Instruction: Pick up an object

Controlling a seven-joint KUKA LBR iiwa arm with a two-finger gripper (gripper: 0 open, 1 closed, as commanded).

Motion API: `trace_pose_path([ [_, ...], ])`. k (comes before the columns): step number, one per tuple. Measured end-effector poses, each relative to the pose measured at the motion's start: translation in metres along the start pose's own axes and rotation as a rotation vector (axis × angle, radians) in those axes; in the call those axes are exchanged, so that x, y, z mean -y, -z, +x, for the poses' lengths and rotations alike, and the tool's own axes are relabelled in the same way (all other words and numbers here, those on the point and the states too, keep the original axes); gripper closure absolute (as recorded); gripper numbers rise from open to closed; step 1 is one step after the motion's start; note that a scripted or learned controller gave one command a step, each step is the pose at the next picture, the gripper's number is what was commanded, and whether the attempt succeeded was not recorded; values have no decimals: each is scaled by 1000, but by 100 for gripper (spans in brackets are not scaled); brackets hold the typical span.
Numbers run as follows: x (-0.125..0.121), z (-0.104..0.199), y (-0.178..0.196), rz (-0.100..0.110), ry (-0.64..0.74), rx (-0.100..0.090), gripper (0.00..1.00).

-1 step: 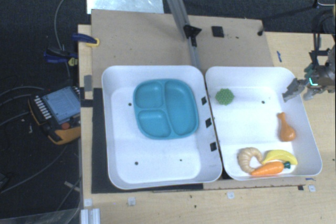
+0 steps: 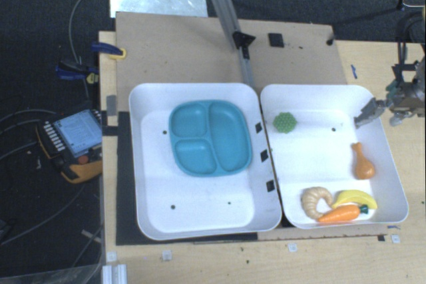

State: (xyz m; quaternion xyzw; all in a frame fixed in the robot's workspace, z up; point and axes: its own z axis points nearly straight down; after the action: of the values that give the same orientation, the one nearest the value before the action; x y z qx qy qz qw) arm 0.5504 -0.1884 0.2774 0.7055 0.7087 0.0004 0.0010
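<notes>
Gripper, possibly empty, above right bin edge; drumstick below.

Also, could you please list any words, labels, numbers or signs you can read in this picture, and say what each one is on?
No text here can be read.
The handheld control unit on the floor left of the bench has a lit screen, but whatever it displays is too small and blurred to read.
The blue divided plate, the two white bins and the toy foods bear no visible writing.
</notes>
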Motion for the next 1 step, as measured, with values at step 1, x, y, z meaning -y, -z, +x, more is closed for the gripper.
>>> trace_pose_path([
  [1, 3, -9, -56, 5, -4, -1, 0],
])
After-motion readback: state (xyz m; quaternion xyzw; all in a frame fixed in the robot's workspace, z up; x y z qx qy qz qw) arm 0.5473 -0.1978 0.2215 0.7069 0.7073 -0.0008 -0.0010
